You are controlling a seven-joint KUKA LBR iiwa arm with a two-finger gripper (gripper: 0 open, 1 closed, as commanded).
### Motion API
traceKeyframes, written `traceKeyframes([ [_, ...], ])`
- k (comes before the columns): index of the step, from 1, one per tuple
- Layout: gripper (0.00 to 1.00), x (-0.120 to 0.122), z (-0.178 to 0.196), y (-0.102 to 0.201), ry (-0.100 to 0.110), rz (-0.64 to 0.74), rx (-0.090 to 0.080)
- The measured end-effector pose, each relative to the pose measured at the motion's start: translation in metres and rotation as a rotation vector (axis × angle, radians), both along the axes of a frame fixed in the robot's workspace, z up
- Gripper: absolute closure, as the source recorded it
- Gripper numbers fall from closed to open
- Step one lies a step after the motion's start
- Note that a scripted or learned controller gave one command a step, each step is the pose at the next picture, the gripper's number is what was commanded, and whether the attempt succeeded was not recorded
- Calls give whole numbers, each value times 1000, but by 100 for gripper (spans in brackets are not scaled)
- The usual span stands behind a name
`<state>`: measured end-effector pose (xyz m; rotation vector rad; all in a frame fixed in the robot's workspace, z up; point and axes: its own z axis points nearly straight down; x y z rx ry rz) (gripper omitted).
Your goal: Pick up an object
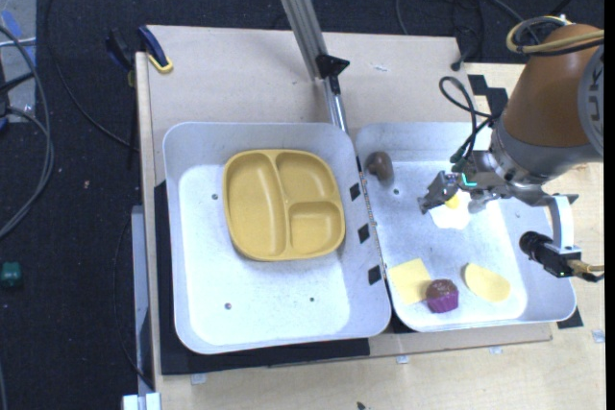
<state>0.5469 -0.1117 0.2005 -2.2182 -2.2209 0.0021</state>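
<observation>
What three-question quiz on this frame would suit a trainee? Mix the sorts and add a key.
1. True or false: the yellow tray lies in the right bin.
2. Which thing lies nearest the purple piece? A) brown piece B) yellow square C) white piece
3. Fill in: the gripper hangs over the ___ piece.

Key:
1. False; it lies in the left bin.
2. B.
3. White; a grasp cannot be judged from this view.
</observation>
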Motion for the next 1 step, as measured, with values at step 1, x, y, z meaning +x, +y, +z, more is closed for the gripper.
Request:
traceKeyframes([
  [1, 0, 1, 1, 0, -3, 0, -1],
])
